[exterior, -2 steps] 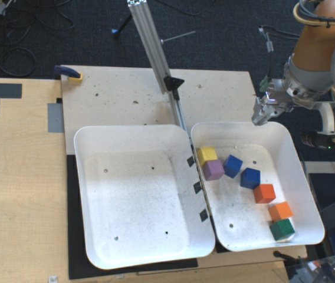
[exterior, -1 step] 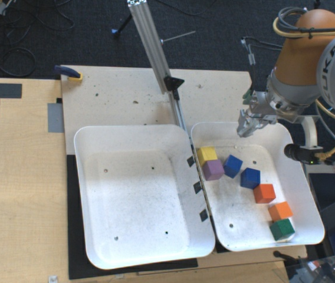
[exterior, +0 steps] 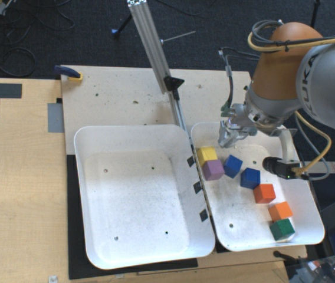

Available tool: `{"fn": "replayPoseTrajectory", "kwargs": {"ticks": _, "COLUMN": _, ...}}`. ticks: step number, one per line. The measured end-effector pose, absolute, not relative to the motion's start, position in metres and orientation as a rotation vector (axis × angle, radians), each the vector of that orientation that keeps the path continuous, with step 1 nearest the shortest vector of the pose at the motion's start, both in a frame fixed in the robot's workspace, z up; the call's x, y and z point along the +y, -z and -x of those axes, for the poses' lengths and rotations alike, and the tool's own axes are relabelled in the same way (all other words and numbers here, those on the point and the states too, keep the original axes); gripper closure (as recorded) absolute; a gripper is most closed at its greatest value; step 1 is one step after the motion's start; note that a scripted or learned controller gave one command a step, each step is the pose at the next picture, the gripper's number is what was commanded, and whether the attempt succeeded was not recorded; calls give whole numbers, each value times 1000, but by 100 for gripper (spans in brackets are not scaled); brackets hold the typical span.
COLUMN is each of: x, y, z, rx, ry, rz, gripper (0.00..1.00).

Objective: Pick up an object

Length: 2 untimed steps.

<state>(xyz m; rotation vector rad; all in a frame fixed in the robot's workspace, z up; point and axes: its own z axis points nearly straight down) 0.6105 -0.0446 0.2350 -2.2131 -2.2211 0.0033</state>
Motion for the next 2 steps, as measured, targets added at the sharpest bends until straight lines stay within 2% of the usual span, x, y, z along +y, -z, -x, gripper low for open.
{"fn": "replayPoseTrajectory", "kwargs": {"ticks": 1, "x": -4, "y": -231, "z": -586, "rx": -2220, "ry": -5, "rz": 2215, "gripper": 100}}
{"fn": "replayPoseTrajectory", "kwargs": {"ticks": 2, "x": 52, "y": -222, "z": -571, "rx": -2222, "ry": -4, "rz": 2213, "gripper": 100}}
